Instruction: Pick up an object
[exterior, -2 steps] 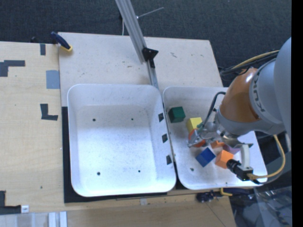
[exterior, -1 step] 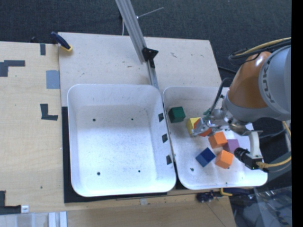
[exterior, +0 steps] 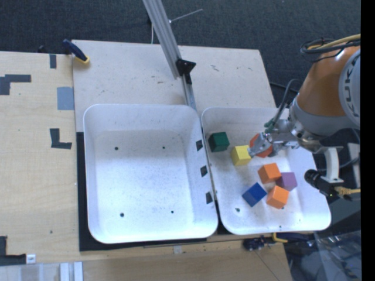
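Claw (exterior: 262,147) in right bin (exterior: 310,218), grasping red-orange block (exterior: 262,143), yellow block (exterior: 241,154) just beside it

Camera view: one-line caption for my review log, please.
Gripper low in the right bin beside the yellow block, over a red-orange piece; left bin alongside.

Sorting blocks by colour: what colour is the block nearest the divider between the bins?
Green block, clearest in the camera view.

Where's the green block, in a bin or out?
In. The green block sits on the floor of the right bin, near its upper left corner, apart from the yellow block.
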